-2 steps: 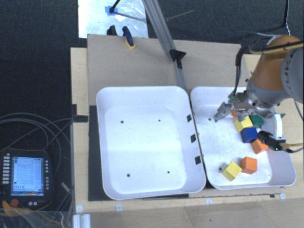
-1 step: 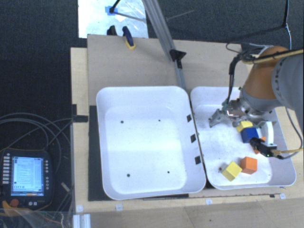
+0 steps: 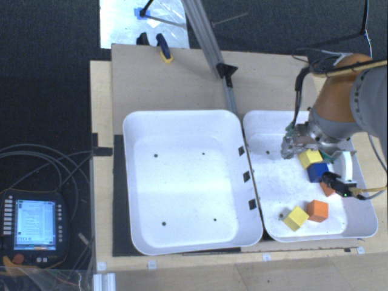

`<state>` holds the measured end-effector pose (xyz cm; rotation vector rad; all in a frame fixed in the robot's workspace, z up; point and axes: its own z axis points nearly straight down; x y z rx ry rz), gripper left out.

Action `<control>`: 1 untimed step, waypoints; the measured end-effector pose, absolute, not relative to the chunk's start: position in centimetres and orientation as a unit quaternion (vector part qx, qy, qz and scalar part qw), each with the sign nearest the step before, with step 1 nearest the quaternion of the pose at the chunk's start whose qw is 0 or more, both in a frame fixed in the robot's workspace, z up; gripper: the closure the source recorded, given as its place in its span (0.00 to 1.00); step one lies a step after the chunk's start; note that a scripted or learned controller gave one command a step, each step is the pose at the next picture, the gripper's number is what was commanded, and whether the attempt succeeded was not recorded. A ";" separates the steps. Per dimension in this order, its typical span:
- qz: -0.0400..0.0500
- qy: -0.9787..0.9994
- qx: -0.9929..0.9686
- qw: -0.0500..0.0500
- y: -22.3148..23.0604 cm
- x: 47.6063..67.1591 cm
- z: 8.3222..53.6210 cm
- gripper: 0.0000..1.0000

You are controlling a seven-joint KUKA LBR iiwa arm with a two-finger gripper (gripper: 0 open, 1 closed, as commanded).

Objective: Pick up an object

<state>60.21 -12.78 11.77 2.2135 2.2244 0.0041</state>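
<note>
My gripper (image 3: 292, 146) hangs low over the upper middle of the right bin (image 3: 267, 116), reaching in from the right. Just to its right, a yellow block (image 3: 310, 157) lies against a blue block (image 3: 317, 172). Beyond them a small orange piece (image 3: 327, 190) sits partly behind the arm's black and white fitting. An orange cube (image 3: 317, 210) and a yellow cube (image 3: 296, 217) rest near the bin's front edge. The wrist body hides the space directly under the gripper.
The left bin (image 3: 182, 115) adjoins the right one along a shared rim with black clips (image 3: 247, 176). A grey pole (image 3: 206, 32) slants down to the bins' back edge. A teach pendant (image 3: 33, 226) with cables lies at the far left.
</note>
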 end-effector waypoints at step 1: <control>0.002 0.709 0.705 0.003 -12.5 59.9 16.3 1.00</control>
